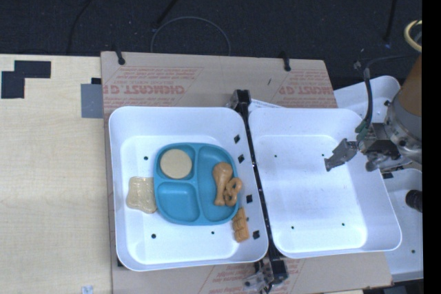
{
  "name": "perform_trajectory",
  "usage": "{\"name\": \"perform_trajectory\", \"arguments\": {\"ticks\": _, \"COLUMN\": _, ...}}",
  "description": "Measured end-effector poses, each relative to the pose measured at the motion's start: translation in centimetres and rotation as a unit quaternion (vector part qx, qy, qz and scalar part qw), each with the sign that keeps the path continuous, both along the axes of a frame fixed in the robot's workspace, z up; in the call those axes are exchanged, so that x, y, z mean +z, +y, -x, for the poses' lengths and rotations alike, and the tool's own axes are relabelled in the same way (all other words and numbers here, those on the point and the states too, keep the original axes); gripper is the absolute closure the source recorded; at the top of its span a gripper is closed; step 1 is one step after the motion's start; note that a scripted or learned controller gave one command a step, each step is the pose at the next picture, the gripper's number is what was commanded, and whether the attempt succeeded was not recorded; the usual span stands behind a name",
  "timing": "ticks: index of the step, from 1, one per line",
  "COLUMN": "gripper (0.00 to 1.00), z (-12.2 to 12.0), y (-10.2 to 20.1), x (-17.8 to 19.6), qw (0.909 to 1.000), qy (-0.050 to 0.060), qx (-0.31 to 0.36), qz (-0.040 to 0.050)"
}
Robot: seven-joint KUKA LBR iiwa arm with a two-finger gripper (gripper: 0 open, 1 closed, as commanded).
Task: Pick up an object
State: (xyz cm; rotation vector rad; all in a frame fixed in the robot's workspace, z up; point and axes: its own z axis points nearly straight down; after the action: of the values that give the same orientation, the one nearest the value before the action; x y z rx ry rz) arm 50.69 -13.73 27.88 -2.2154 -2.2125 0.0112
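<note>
Worktop (48, 182): pale wood, one; it carries a cardboard sheet (207, 79) under both bins.
Bins: two, white, side by side. The left bin (131, 127) holds every object; the right bin (310, 231) has the gripper above its right edge.
Arm (413, 107): one, entering from the right.
Gripper (355, 153): one, over the right bin's right side, with nothing seen between its fingers; whether it is released or clenched, I cannot tell.
Tray (182, 203): one, blue, three compartments, lying in the left bin.
Round biscuit (175, 163): one, in the tray's upper-left compartment.
Pretzel-shaped pieces (226, 184): a tangle in the tray's right compartment; count uncertain.
Pale slice (142, 194): one, touching the tray's left rim.
Small brown piece (240, 225): one, just beside the tray's lower-right corner, near the bin wall.
Risk: the gripper is well apart from all objects, so a descent here would likely close on nothing.
Risk: pieces are flat or tight against rims, so the fingers may slip or snag the tray.
</note>
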Motion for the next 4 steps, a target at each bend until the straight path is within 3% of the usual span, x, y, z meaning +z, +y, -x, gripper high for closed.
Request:
{"name": "perform_trajectory", "arguments": {"ticks": 1, "gripper": 0.00, "z": -0.2, "y": 0.0, "x": 0.5, "qw": 1.0000, "qy": -0.005, "qx": 0.001, "qz": 0.0008}}
{"name": "perform_trajectory", "arguments": {"ticks": 3, "gripper": 0.00, "z": 1.3, "y": 0.1, "x": -9.8, "qw": 1.0000, "qy": -0.002, "qx": 0.000, "qz": 0.0000}}
{"name": "perform_trajectory", "arguments": {"ticks": 4, "gripper": 0.00, "z": 1.0, "y": 0.2, "x": -14.3, "qw": 1.0000, "qy": -0.002, "qx": 0.000, "qz": -0.0001}}
